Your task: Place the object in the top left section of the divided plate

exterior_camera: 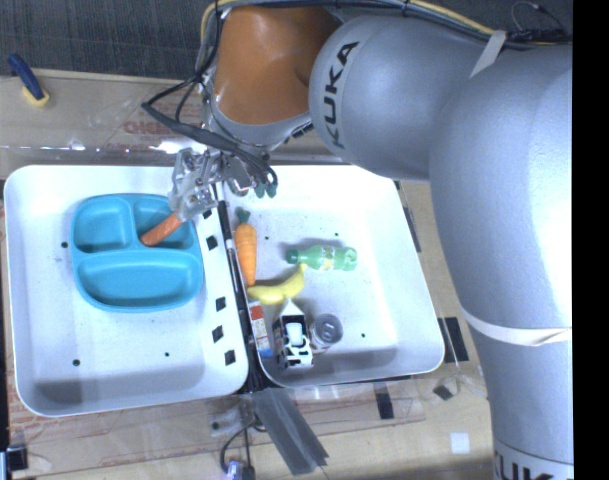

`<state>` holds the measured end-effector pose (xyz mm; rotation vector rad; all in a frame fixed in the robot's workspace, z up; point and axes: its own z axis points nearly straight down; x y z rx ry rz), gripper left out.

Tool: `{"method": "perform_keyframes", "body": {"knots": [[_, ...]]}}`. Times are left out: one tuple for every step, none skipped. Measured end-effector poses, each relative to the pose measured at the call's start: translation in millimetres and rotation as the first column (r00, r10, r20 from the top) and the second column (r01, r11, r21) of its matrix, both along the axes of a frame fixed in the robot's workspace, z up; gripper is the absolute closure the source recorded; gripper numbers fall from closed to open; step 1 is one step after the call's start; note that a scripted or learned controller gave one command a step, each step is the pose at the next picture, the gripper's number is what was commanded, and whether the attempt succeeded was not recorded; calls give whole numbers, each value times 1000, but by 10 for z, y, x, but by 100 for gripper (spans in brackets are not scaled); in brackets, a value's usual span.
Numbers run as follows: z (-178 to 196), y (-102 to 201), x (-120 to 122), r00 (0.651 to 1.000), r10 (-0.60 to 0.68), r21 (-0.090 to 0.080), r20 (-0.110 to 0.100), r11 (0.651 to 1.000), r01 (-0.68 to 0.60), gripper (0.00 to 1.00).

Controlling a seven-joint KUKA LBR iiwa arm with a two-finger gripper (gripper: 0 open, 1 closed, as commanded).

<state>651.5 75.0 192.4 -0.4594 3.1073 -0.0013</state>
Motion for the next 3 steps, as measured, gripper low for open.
{"method": "perform_keyframes", "body": {"knots": [[537, 618, 57, 931, 365, 0, 5, 931, -365, 100], [-857, 1050, -279, 755, 656, -1, 4, 755, -656, 100], [-880, 1044, -299, 754, 656, 3, -4, 754, -656, 0]]}}
